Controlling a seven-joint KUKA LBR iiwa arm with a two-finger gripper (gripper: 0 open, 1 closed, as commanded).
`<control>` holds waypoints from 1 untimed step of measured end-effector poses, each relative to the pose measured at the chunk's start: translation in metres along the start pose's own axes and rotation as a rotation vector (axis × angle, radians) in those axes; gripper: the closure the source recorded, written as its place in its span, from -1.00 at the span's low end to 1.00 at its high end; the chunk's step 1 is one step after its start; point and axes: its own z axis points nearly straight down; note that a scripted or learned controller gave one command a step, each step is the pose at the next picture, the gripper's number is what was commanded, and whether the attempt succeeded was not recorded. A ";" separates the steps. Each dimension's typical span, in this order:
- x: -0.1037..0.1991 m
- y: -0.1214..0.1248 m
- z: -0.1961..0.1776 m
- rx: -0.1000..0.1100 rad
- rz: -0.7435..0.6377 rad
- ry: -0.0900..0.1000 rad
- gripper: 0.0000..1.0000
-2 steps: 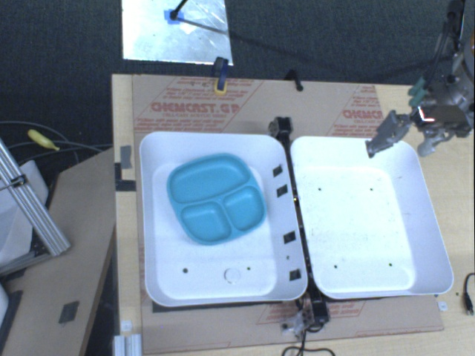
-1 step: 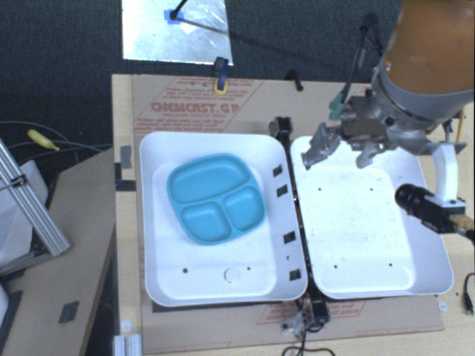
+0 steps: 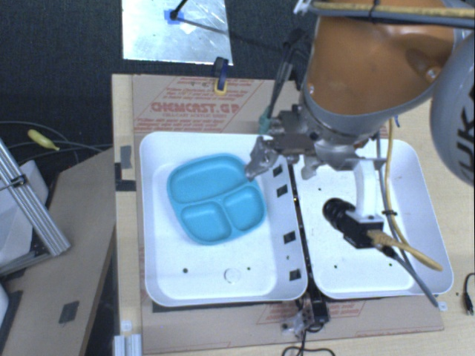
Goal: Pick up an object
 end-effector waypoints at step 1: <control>0.028 0.012 -0.073 -0.011 0.005 0.002 -1.00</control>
